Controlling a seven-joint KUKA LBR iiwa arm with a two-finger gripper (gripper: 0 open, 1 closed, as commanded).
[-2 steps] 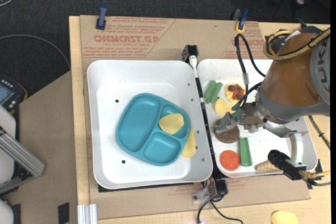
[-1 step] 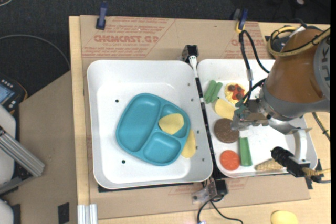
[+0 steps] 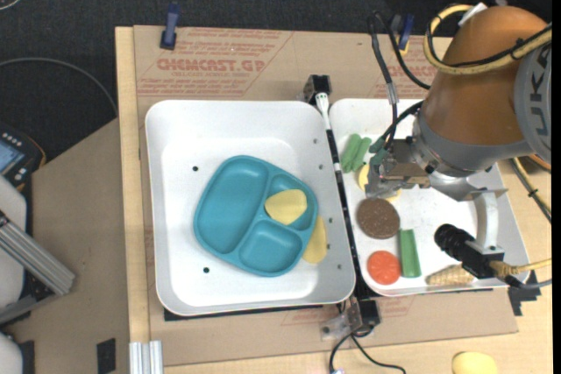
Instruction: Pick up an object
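The claw (image 3: 390,184) is over the right bin (image 3: 436,208). The thick grey and orange arm (image 3: 482,92) covers most of it from above, so I cannot tell if the claw is released or clenched.

Just beside the claw, on the side toward the camera, lies a brown disc (image 3: 379,217). It is round, flat and dark, with a rough speckled face, and it lies flat on the bin floor. Whether the claw touches its far edge is hard to make out.

At the claw's left a small yellow piece (image 3: 362,178) is half hidden under it, and its shape is not clear. A little farther on that side lie green pods (image 3: 355,151), side by side near the bin wall.

Nearer the camera than the disc are a green stick (image 3: 408,250), a red-orange ball (image 3: 383,267) and a pale cone (image 3: 450,277), whose wide end is covered by the robot's parts.

Well apart to the left, in the left bin (image 3: 175,153), lies a blue tray (image 3: 237,210) with a yellow lump (image 3: 286,206) on it. A yellow slice (image 3: 316,246) lies at its edge, partly under the rim.
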